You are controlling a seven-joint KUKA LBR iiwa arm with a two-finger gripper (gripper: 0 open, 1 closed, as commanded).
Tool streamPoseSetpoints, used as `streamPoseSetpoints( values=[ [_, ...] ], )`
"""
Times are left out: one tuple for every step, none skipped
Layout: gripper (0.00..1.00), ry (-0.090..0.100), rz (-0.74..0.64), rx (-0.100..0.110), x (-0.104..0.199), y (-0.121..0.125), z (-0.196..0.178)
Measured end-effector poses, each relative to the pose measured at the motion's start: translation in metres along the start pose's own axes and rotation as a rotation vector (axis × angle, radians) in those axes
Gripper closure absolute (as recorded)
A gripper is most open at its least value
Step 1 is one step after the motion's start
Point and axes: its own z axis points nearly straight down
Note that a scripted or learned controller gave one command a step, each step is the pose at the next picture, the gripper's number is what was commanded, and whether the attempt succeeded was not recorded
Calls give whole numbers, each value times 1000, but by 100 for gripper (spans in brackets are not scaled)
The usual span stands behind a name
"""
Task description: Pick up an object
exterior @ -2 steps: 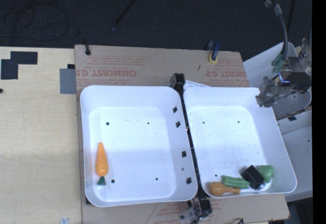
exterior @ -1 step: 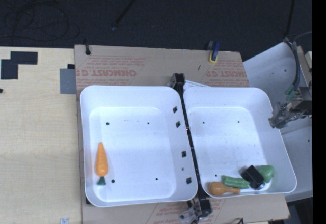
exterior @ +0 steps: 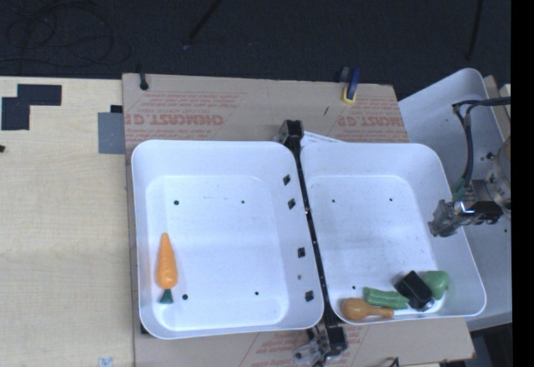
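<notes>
- Along the near wall of the right bin [exterior: 450, 190], three things lie crowded together: an orange-brown pear-shaped toy [exterior: 365, 309] nearest the divider, a green toy [exterior: 406, 293] stretching from beside it toward the bin's near right corner, and a black block [exterior: 415, 289] lying on top of the green toy.
- The pear-shaped toy has its rounded bulb to the left and its thin neck to the right, so its long axis runs roughly parallel to the near wall.
- The green toy runs left to right as well, rising slightly toward the right, where it ends in a rounded green lump; the black block crosses it at a slant and hides its middle.
- In the near left corner of the left bin [exterior: 209, 158], a toy carrot [exterior: 166, 263] lies alone, just beside the left wall. Its long axis runs near to far, orange tip pointing away, dark green stub toward the near wall.
- Between the bins a black bar [exterior: 302, 223] runs along the shared edge.
- At the right bin's right rim, about halfway up, the gripper [exterior: 444, 220] sits at the wall, well apart from the toys; I cannot tell how it is set, and nothing is seen in its grasp.
- Beneath the bins, printed cardboard [exterior: 250, 111] covers the desk [exterior: 58, 215].
- At the cardboard's far edge stands a blue and yellow clamp [exterior: 350, 83].
</notes>
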Motion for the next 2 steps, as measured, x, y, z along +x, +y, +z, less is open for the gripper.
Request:
streamPoseSetpoints(
  values=[
    [100,-3,-8,-20,34,1,-104],
    [100,-1,2,0,-29,0,9]
  ],
)
